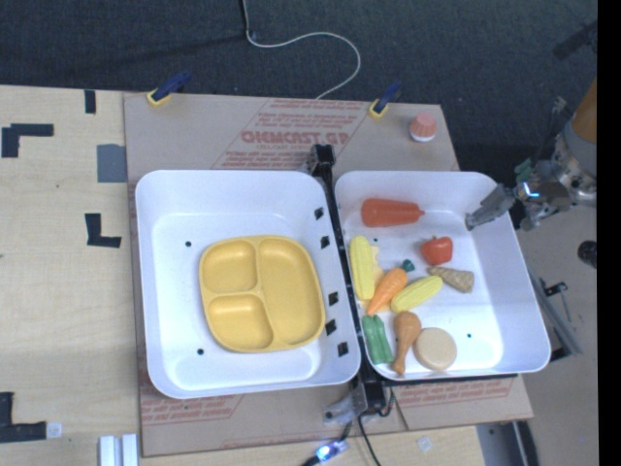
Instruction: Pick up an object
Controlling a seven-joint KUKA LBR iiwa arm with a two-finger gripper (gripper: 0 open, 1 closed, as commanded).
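Round beige toy [436, 349] lies nearest, inside right bin [514, 289]; pincer [495, 209] hovers over that bin's right rim, grip state unclear.

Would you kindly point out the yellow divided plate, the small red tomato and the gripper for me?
yellow divided plate [260, 292]: camera view, on the ridge where its compartments meet.
small red tomato [438, 250]: camera view, middle of its red body.
gripper [482, 216]: camera view, at its fingertips over the right bin's edge.
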